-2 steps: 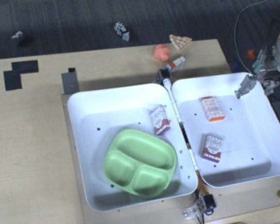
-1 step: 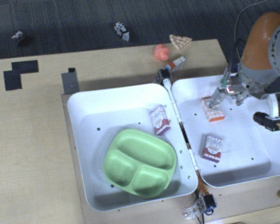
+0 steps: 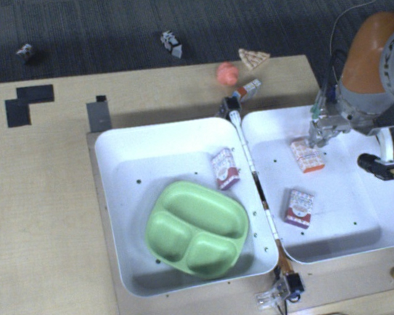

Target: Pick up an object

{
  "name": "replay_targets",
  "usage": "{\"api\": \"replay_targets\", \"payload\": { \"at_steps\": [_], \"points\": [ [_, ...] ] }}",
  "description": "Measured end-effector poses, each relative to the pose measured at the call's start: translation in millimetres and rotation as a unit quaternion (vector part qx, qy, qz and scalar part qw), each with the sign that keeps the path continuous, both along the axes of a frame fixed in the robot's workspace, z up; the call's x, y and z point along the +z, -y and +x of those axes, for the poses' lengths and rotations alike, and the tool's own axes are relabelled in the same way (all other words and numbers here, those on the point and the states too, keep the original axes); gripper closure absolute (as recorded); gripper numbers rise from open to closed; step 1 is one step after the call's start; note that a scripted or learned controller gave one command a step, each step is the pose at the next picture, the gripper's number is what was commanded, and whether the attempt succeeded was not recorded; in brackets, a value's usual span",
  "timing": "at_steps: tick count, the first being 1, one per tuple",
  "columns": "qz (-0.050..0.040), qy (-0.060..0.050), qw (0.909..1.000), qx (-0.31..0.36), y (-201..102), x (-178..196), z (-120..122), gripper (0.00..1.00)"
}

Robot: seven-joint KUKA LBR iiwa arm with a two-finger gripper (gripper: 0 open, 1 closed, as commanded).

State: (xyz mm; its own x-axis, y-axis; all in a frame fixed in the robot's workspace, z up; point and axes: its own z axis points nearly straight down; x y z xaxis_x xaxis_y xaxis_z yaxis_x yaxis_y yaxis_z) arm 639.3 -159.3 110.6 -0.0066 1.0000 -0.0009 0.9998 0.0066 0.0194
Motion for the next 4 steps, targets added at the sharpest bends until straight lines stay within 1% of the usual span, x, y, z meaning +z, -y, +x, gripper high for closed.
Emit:
{"api": "replay_targets", "payload": {
  "at_steps": [1,2,3,4],
  "points": [
    [-0.0007,-0.006,1.0000,-0.002,47,48,31,1.00],
    [-0.0003,-0.007,1.0000,-0.001,46,47,31,0.00],
    [-0.0009,-0.005,1.0000,-0.001,43,-12,26,0.00],
    [0.0001,-0.002,1.0000,-0.001,-45,-20,-4,0.00]
  ]
}}
